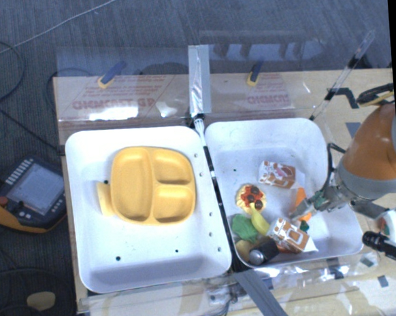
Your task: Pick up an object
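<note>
1. The desk (356,83) carries two white bins; reversed red lettering shows through clear sheets along its far edge, and I cannot read it.
2. The left bin (90,258) holds a yellow divided tray (151,183).
3. The right bin (305,133) holds my candidates: a printed packet (277,173), a second printed carton (290,234), a round fruit tart toy (250,197), a banana (259,221), a green piece (242,227) and an orange carrot (298,201). Their print is too small to read.
4. My pincer (319,201) sits low in the right bin, just beside the carrot; I cannot tell how it is set.
5. My judgement: the carrot is the nearest target. I should centre over it, descend straight, and avoid nudging the carton.
</note>
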Available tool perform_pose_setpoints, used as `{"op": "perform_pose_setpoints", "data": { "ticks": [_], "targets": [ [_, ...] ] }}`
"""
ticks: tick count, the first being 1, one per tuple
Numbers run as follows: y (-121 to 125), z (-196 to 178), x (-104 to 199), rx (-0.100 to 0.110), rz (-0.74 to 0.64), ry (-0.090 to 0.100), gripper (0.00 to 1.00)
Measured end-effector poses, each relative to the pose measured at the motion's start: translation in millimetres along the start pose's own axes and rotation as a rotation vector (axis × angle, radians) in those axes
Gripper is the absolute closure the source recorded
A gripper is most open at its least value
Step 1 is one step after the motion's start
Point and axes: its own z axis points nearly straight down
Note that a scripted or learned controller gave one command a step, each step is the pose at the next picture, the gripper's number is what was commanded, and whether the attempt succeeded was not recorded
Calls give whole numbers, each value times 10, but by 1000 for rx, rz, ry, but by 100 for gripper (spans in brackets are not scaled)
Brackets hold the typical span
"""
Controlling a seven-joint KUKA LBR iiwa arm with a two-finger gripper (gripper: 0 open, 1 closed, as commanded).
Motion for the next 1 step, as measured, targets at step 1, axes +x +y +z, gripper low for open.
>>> {"op": "perform_pose_setpoints", "data": {
  "ticks": [1],
  "targets": [
    [588, -942, 155, 11, 157, -1, 100]
  ]
}}
